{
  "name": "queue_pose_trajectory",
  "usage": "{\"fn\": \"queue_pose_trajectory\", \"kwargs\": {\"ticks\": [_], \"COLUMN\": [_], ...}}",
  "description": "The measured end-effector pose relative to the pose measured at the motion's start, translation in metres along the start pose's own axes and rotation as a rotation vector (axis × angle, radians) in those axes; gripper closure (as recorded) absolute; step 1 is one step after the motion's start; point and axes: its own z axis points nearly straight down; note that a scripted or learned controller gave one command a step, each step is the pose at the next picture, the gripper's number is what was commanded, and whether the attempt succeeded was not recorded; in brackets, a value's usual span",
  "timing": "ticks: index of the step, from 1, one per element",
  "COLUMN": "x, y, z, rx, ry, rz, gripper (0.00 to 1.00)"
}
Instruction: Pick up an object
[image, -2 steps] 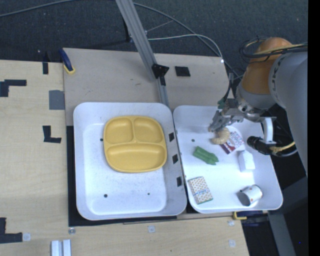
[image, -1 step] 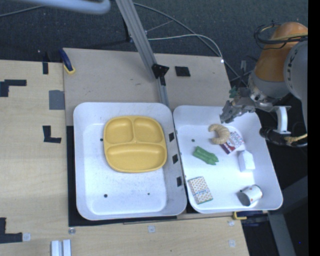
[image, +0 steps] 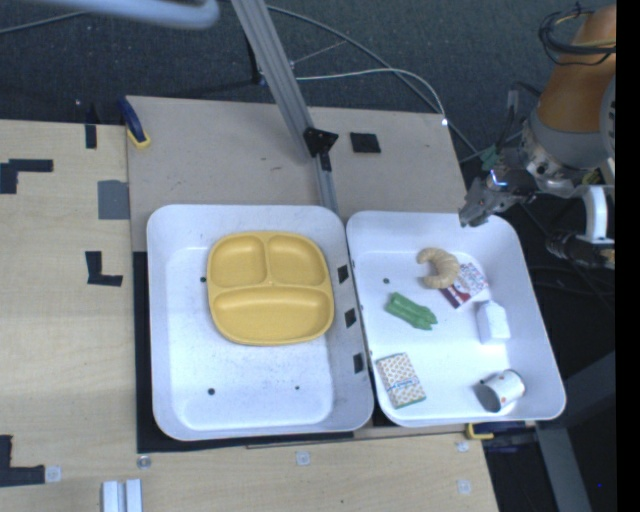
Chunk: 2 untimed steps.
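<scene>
Task objects all lie in the right bin (image: 535, 330). A tan croissant (image: 438, 266) sits in the bin's upper middle, touching a red-and-white packet (image: 466, 284) on its lower right. A green pepper-like piece (image: 411, 311) lies just below-left of the croissant, apart from it. A small white block (image: 491, 322) is below the packet, near the bin's right wall. A checkered packet (image: 400, 379) lies in the bin's lower left part, tilted. A white cup (image: 499, 391) lies on its side in the bin's lower right corner, dark opening facing left.

The gripper (image: 477, 211) hangs over the right bin's upper right rim, above-right of the croissant and well apart from it. Nothing visible between its fingers; how far they are spread, cannot tell, too dark and small. The arm (image: 575, 95) runs up-right from it.

The left bin (image: 165, 330) touches the right bin's left side and carries a yellow divided plate (image: 270, 287) in its upper half. A metal post (image: 290, 90) rises beyond the bins.
</scene>
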Motion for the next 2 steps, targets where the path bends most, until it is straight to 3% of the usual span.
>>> {"fn": "queue_pose_trajectory", "kwargs": {"ticks": [1, 2], "x": [0.001, 0.059], "y": [0.001, -0.020], "z": [-0.014, -0.011], "rx": [0.004, 0.006], "ry": [0.001, 0.003], "rz": [0.000, -0.004], "gripper": [1.00, 1.00]}}
